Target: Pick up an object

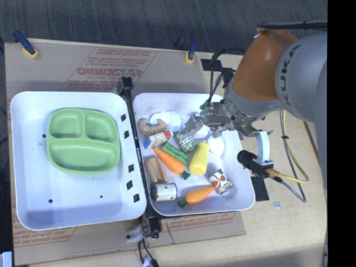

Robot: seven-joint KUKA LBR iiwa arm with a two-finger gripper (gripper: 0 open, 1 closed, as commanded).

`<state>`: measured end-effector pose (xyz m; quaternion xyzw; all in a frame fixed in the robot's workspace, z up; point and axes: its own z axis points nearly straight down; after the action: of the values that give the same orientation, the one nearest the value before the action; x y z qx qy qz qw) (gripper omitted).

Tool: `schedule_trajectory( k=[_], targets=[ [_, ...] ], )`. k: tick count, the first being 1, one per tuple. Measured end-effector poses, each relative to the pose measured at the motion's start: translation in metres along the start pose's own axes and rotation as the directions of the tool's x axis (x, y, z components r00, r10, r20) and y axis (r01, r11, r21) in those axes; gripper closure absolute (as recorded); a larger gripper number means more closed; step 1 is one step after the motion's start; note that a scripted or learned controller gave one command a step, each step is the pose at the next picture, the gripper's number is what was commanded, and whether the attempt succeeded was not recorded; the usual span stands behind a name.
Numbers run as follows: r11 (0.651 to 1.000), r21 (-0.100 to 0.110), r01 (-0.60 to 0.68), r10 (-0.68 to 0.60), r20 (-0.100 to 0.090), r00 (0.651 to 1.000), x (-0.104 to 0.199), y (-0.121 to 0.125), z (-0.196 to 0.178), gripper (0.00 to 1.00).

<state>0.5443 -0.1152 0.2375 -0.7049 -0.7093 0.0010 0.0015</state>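
Note:
The right bin [239, 202] holds a heap of toy foods. Among them are an orange carrot [169, 160], a yellow piece [199, 158], a green-labelled can [188, 143], a white egg [216, 146] and a smaller carrot [199, 194]. A red-and-white can [221, 181] and a brown-topped can [165, 192] lie near the front. My gripper [194, 125] reaches down into the bin's back middle, just above the green-labelled can. Nothing is visibly lifted off the heap.
The left bin [33, 204] bears a green divided plate [83, 139]. A black clip strip [130, 143] joins the two bins. The arm's orange band [261, 65] and a cable [289, 177] hang over the right bin's right edge. Cardboard [111, 65] lies underneath.

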Motion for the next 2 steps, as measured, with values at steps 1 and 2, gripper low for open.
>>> schedule_trajectory(
  k=[1,2],
  targets=[
    [1.0,0.0,0.0,0.0,0.0,1.0,0.0,0.0,0.0,0.0],
    [1.0,0.0,0.0,0.0,0.0,1.0,0.0,0.0,0.0,0.0]
  ],
)
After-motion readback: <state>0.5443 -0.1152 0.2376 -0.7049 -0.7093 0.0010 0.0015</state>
